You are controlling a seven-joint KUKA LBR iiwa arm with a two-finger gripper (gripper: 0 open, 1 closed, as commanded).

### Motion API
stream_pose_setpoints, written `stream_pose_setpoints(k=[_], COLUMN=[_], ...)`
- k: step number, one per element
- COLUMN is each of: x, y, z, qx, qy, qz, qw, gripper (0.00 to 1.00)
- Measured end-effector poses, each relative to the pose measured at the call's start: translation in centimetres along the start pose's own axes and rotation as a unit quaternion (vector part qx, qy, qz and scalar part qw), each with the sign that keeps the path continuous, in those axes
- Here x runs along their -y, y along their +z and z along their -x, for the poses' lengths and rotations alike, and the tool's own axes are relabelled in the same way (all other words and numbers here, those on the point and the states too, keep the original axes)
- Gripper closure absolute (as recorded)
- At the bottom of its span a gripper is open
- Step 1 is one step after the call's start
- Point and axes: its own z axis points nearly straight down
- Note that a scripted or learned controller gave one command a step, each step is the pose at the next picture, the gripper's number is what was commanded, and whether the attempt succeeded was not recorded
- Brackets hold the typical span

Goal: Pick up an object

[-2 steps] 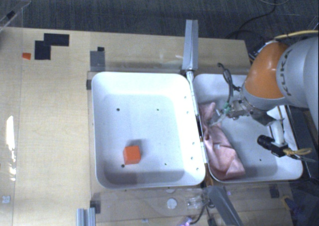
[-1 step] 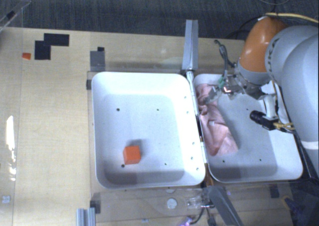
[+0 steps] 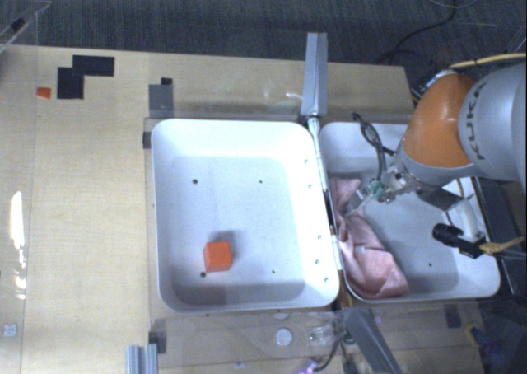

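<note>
Only readable text: partial letters "KUK" in dark type on the grey arm casing (image 3: 494, 121), right edge of the frame, running vertically beside the orange band (image 3: 435, 129); rest of the word cut off by the frame edge. No legible labels or numbers on the bins, bench or the small markers at upper left

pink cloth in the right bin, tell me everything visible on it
The pink cloth is soft, crumpled fabric, pale pink with folds. It lies bunched along the left wall of the right bin, from mid-bin down to the near corner. The end effector sits at its upper end; whether it grips the fabric cannot be seen.
</note>
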Motion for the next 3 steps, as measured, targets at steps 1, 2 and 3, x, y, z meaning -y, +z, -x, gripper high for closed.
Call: stream_pose_setpoints(k=[1,2,3], x=[-7.2,2.2,-4.6], y=[0.3,-6.1,0.4], z=[3.3,5.0,5.3], qx=[-0.001,-0.001,0.000], qy=[0.069,0.101,0.068], qz=[-0.003,-0.005,-0.002], qw=[0.9976,0.9948,0.9977], gripper=[0.00,0.00,0.00])
